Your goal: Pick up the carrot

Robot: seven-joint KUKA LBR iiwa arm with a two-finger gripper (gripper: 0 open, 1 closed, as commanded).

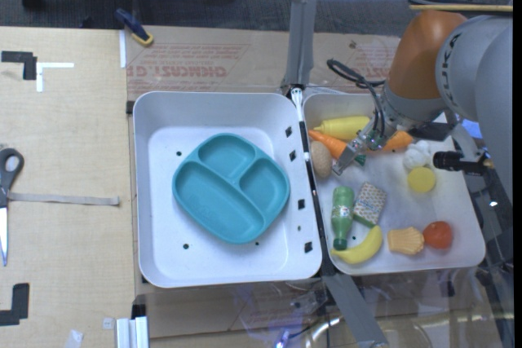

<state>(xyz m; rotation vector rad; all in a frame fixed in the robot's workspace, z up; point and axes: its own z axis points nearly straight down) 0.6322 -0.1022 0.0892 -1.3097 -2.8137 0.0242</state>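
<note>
Gripper [356, 151] poised low beside carrot [329, 143] at right bin's [457, 253] upper left, finger state impossible to tell; risk of clipping neighbouring corn cob [343, 126] instead.

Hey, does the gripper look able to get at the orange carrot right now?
Probably yes. The gripper hangs right over the orange carrot in the right white bin, and the carrot's top looks uncovered, though a yellow corn cob lies close beside it.

Blue tray [232, 187] in left bin [147, 175]; banana [360, 248], right bin [457, 253].
</note>
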